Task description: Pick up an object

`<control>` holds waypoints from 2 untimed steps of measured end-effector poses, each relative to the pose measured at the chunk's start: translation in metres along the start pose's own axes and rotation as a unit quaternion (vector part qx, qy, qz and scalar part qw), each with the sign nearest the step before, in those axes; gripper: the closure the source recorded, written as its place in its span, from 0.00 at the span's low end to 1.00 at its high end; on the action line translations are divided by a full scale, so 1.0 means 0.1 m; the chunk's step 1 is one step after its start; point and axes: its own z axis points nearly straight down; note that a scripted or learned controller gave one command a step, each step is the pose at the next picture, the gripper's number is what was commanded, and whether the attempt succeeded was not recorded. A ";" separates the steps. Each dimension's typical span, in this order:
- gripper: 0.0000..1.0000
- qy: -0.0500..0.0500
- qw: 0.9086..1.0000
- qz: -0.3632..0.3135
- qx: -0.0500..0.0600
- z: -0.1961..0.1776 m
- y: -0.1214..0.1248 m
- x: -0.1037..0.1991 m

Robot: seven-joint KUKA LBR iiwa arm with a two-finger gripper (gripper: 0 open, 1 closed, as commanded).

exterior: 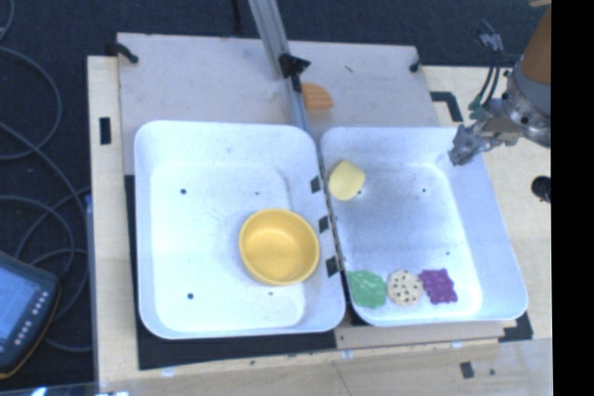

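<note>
Two white bins sit on the bench [390, 93]. Left bin [167, 199]: one yellow bowl [278, 246] at 5 o'clock. Right bin [483, 236]: one pale yellow piece [345, 180] at 10 o'clock; one green piece [368, 288], one cookie [403, 287], one purple piece [438, 286] along 6 o'clock. Hand [464, 148] hovers at 2 o'clock, state indeterminate. Step: approach. Next: descend onto one object.

Yellow bowl [278, 246] in left bin [167, 153]; hand [467, 146] over right bin [492, 227].
</note>
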 end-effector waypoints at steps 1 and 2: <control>1.00 0.001 1.000 0.000 0.001 -0.09 -0.14 0.48; 1.00 0.001 1.000 -0.001 0.001 -0.08 -0.18 1.09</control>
